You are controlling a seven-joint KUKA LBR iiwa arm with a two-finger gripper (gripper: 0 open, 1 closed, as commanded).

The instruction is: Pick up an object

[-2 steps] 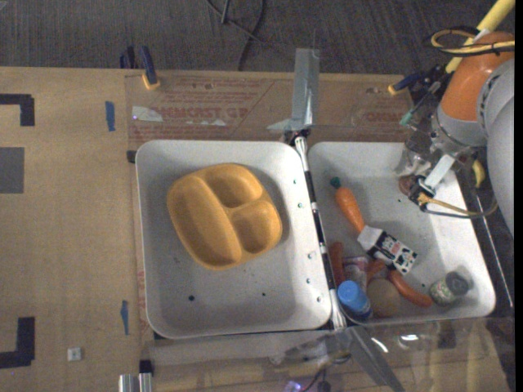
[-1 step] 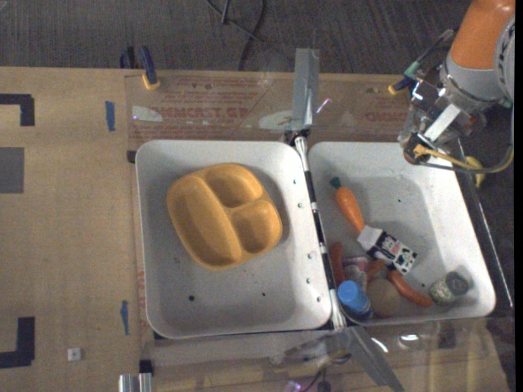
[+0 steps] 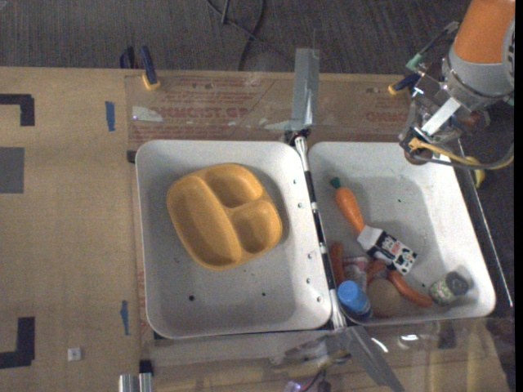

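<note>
Camera view: two white bins. The left bin holds one yellow tray with three compartments. The right bin holds one carrot, orange with a green top, lying near the bin's left wall; one small carton; one blue cap; one jar. The gripper sits above the right bin's far-right corner; finger state cannot be determined.

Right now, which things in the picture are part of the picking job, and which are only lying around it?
Part of the job:
tool
carrot
small carton
blue cap bottle
small jar
right bin

Only lying around:
yellow divided dish in left bin
blue clamp
black cable
</note>
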